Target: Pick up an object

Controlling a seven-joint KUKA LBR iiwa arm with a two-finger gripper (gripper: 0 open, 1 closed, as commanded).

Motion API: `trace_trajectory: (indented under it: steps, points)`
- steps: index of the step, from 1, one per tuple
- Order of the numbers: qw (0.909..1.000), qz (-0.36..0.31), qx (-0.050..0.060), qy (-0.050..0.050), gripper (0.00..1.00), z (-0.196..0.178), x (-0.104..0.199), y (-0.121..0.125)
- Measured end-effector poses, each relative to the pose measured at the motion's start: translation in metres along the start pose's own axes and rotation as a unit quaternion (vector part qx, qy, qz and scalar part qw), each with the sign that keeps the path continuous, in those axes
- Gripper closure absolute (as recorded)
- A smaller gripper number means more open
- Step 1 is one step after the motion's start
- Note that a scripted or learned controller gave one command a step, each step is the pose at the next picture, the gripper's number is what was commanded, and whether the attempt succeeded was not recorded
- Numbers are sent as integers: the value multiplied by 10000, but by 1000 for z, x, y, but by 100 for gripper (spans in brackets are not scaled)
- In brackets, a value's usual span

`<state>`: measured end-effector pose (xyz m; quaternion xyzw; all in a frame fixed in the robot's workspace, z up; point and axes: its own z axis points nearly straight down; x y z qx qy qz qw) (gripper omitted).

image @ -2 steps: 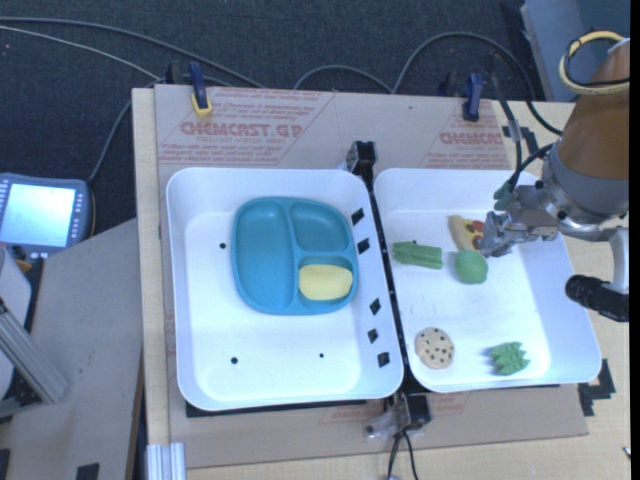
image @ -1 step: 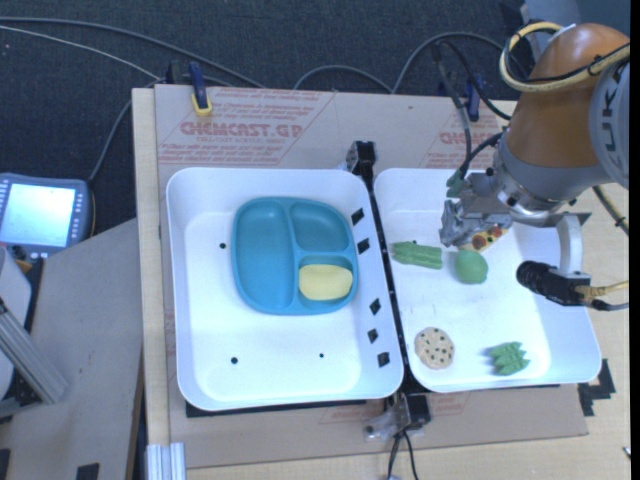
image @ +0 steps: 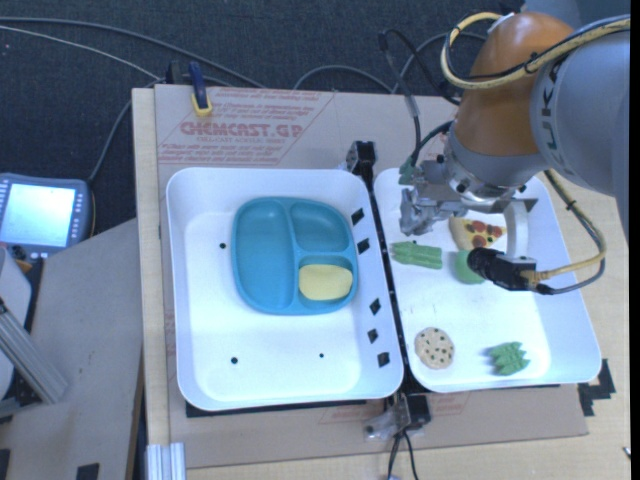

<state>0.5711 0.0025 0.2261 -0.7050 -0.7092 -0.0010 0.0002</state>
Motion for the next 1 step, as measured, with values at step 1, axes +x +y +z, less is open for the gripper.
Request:
trace_trajectory:
  steps: [1]
  points:
    - [10000,1,-9,0,100,5,49,31]
